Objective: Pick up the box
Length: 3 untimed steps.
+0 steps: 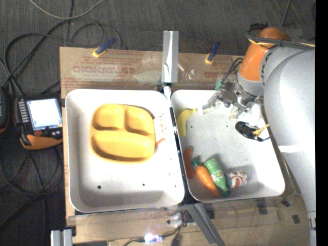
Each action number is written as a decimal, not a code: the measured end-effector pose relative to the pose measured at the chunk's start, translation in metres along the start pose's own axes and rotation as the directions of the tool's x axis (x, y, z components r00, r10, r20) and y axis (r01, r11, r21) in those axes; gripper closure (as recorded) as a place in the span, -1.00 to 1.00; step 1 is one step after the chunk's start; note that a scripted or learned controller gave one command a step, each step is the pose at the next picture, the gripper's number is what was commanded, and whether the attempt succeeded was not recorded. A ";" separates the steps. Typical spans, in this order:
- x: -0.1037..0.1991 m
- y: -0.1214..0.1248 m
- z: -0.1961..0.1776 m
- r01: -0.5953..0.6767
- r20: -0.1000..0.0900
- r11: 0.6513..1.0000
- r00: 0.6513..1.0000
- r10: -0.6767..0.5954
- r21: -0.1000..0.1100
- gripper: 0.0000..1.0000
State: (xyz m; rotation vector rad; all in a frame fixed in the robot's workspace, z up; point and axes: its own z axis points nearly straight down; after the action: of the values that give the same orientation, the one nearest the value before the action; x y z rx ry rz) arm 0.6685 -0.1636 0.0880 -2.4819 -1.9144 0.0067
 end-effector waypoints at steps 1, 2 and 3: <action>-0.053 -0.079 -0.001 0.026 0.004 1.000 1.000 -0.026 -0.015 -1.00; -0.052 -0.100 -0.197 0.004 0.005 1.000 1.000 -0.004 -0.008 -1.00; -0.052 -0.165 -0.081 -0.006 0.000 1.000 1.000 0.006 -0.003 -1.00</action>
State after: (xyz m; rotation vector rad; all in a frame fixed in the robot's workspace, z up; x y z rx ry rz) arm 0.4959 -0.1726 0.1703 -2.4899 -1.9084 0.0043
